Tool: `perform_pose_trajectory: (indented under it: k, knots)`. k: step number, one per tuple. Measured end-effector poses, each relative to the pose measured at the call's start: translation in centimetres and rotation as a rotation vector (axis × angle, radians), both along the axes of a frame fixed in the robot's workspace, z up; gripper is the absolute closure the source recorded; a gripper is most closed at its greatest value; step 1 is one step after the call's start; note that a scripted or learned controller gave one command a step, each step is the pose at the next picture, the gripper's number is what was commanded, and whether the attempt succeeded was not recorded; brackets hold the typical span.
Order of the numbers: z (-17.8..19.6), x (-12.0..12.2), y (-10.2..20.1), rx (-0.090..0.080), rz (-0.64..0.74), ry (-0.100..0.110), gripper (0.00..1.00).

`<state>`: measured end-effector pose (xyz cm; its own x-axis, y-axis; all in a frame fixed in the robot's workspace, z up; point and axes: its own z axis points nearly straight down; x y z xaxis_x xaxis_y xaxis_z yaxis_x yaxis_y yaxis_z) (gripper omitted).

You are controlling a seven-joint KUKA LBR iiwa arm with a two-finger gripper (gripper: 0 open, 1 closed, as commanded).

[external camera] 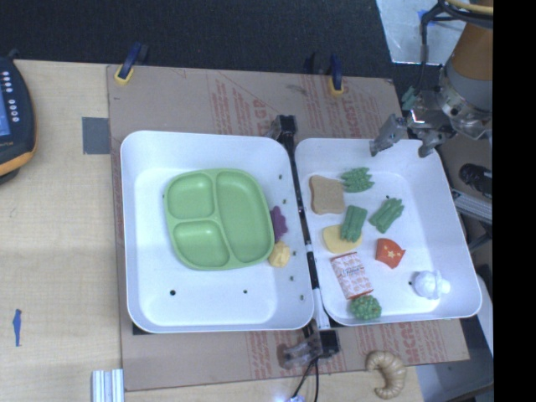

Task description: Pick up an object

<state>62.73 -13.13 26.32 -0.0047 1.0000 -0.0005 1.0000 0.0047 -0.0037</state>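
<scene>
My gripper [407,139] hangs over the far edge of the right bin [450,224], fingers spread apart and nothing between them. Below it in that bin lie a tan bread slice [326,194], three green vegetable pieces [357,179] [387,213] [353,223], a yellow piece [336,240], a red piece [389,253], a red-and-white packet [351,275], a broccoli floret [365,307] and a white ball [427,285]. The left bin [151,300] holds a green divided plate [219,218], a purple piece [278,221] and a yellow piece [279,255].
A tan croissant-shaped toy [388,372] lies on the cardboard in front of the right bin. A handheld pendant [12,115] sits at the far left of the bench. Clamps [129,64] [335,74] hold the cardboard's far edge.
</scene>
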Motion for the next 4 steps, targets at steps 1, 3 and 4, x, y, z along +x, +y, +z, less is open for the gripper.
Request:
perform_pose_trajectory:
  k: [1,3,4]
  knots:
    - [-17.8,-0.8,-1.1,0.002,-0.003,0.003,0.0]
    - [-16.9,-0.8,-1.3,-0.002,-0.002,-0.007,0.0]
    - [-16.9,-5.2,-1.6,-0.001,-0.003,-0.006,0.0]
